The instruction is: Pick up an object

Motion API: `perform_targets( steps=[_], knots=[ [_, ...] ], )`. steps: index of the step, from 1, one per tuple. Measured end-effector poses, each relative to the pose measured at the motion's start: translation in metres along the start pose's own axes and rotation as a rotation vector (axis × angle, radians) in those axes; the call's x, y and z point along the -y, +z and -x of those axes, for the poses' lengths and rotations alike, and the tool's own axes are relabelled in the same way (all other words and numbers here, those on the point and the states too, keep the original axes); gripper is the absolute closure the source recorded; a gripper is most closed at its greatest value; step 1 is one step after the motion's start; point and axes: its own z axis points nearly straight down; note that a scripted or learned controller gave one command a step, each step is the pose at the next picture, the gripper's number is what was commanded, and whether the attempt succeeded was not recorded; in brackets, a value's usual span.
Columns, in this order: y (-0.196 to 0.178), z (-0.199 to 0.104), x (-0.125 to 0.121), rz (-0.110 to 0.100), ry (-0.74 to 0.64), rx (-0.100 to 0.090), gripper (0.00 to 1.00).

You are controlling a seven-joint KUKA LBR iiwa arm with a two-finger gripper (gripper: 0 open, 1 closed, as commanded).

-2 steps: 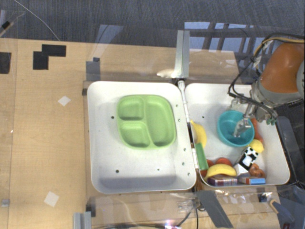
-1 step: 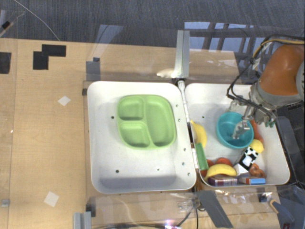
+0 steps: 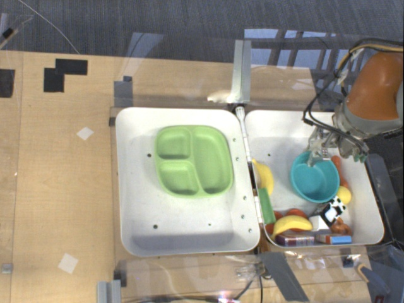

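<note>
— Two white bins are seen; where is the gripper (image 3: 314,157) placed?
— It is lowered in the right bin (image 3: 278,137), with fingers closed on the rim of the teal bowl (image 3: 315,180), near the right edge.

Tabletop (image 3: 57,188): pale wood-look board, matt, smooth. Left bin (image 3: 136,232) and right bin (image 3: 271,137): white moulded plastic, smooth, faint sheen. Divided tray (image 3: 192,161): light green plastic, satin. Bowl (image 3: 315,180): teal plastic, smooth, slightly glossy. Toy bananas (image 3: 291,223): yellow plastic, glossy. Floor (image 3: 189,11) at the far side: dark grey carpet, rough ribbed weave. Arm band (image 3: 377,87): orange, smooth, semi-gloss. Bracket (image 3: 242,74) between bins: grey brushed metal.
</note>
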Motion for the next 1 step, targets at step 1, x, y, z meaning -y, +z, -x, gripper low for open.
perform_targets(
  steps=[1],
  knots=[
    [0.0034, -0.0014, -0.0004, 0.001, 0.000, -0.003, 0.00]
  ],
)
